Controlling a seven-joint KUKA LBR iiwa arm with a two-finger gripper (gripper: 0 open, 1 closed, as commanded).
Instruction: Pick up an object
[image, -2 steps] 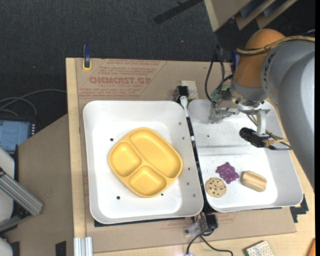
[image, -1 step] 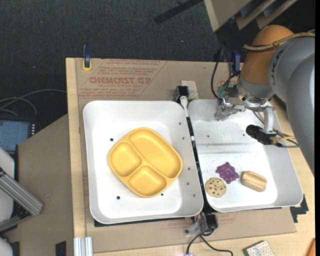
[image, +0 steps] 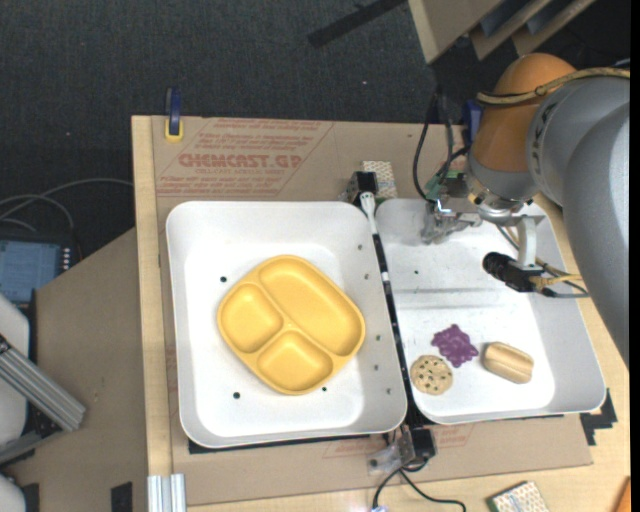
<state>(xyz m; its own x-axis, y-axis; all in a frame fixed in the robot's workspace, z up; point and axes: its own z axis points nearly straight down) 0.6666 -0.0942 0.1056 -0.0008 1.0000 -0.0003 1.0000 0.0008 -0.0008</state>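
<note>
Three small objects lie in the right white bin (image: 400, 250), well below the gripper (image: 440, 225): a purple grape-like cluster (image: 457, 344), a round speckled cookie (image: 432, 375) and a tan bread-roll shape (image: 508, 361). None is held. The grey arm (image: 590, 160) reaches in from the right, its gripper over the bin's upper end.

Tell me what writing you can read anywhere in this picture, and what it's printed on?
"CHEMCAST GP", in red capitals, printed on the brown paper-covered board lying under the two white bins.
Rows of smaller red print run above and below that on the same board: too small and blurred to read.
</note>
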